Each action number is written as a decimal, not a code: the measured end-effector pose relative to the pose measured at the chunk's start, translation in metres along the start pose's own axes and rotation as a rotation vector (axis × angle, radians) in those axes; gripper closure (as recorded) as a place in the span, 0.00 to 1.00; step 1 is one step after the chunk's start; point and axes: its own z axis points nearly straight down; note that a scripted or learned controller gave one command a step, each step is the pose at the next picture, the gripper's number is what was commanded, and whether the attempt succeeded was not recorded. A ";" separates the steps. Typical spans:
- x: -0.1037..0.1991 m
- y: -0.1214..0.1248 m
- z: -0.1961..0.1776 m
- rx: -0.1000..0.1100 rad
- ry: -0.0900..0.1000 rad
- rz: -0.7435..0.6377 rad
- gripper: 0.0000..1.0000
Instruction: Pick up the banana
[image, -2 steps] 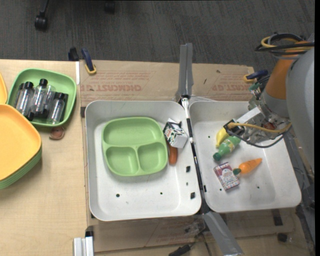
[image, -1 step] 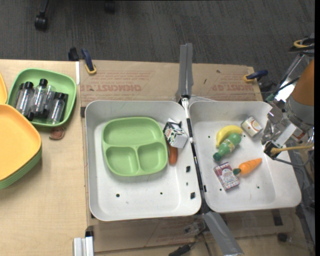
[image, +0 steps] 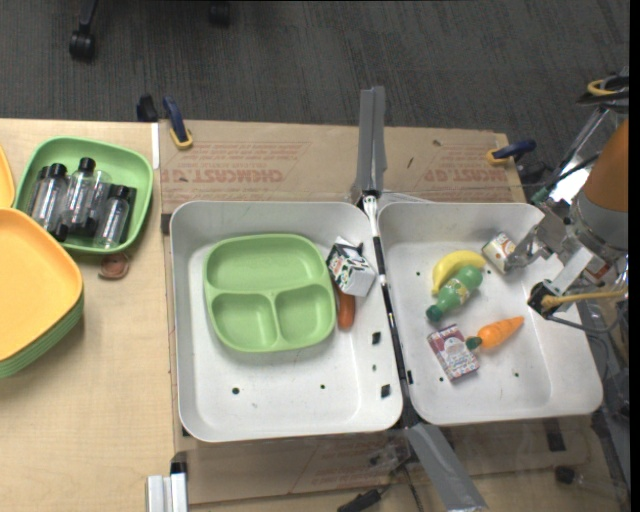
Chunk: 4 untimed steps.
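The yellow banana (image: 456, 266) lies in the right bin (image: 560, 395), near its middle, curved over the top of a green bottle (image: 455, 294) that touches it. My gripper (image: 530, 279) hovers at the bin's right side, to the right of the banana and apart from it. Its two fingers are spread open with nothing between them. One fingertip (image: 516, 261) is close to a small white can (image: 497, 248).
An orange carrot (image: 497, 332) and a red packet (image: 453, 353) lie in front of the banana. The left bin (image: 200, 400) holds a green divided plate (image: 270, 292), a black-and-white carton (image: 350, 268) and a reddish sausage (image: 346, 312). A green tray of bottles (image: 85, 195) and yellow plates (image: 30, 300) sit far left.
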 end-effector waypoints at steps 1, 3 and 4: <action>0.011 -0.102 -0.001 0.001 -0.001 0.111 0.00; 0.015 -0.088 0.026 0.002 -0.002 0.006 0.00; 0.063 -0.056 -0.030 -0.001 -0.002 0.121 0.00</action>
